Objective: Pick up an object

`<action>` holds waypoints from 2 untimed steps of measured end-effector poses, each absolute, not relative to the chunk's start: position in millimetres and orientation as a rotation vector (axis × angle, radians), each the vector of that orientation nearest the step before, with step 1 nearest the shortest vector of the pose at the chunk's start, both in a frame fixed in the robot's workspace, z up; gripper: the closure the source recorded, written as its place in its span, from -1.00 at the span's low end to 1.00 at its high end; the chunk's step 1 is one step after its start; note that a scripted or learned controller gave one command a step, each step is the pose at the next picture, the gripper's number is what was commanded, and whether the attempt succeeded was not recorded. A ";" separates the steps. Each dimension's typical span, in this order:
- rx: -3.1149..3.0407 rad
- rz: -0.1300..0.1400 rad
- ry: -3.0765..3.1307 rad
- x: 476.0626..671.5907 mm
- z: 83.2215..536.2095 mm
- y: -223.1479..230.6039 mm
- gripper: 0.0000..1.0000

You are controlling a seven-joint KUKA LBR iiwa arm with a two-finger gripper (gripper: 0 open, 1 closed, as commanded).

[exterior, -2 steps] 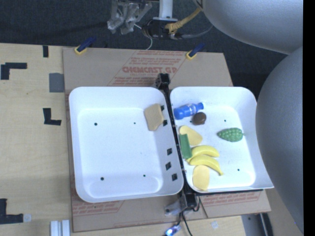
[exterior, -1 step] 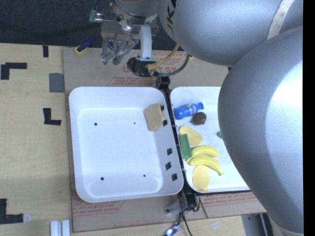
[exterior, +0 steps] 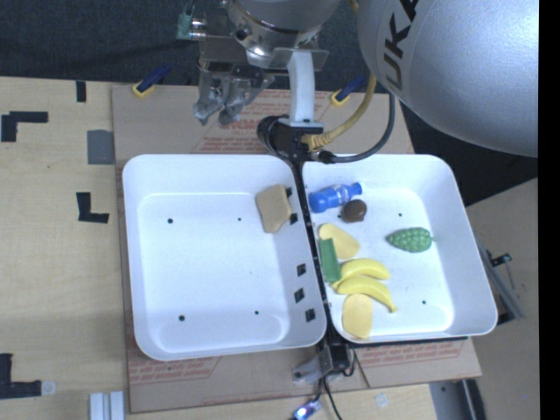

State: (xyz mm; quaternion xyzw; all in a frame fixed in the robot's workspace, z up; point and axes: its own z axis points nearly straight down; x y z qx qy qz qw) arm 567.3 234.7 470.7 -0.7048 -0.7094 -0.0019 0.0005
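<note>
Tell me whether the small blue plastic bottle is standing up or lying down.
Lying down. The small blue plastic bottle rests on its side in the right white bin, its white cap pointing right, beside a small brown round object.

Arm (exterior: 455,51) cut off by top and right edges; green block (exterior: 329,259) partly under yellow pieces (exterior: 359,274)

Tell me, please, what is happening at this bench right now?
A KUKA arm is set to pick an object from two white bins. Its gripper hangs above the bench behind the left bin, with nothing between its fingers. A tan block lies in the left bin by the divider. The right bin holds a blue bottle, a brown nut, a green leaf, a green stick, bananas and yellow slices. Nothing has been picked yet.
</note>
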 end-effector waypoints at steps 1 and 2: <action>-2.224 0.001 -2.222 671.8 395.3 232.4 1.00; -2.222 -0.020 -2.229 650.3 532.5 233.4 1.00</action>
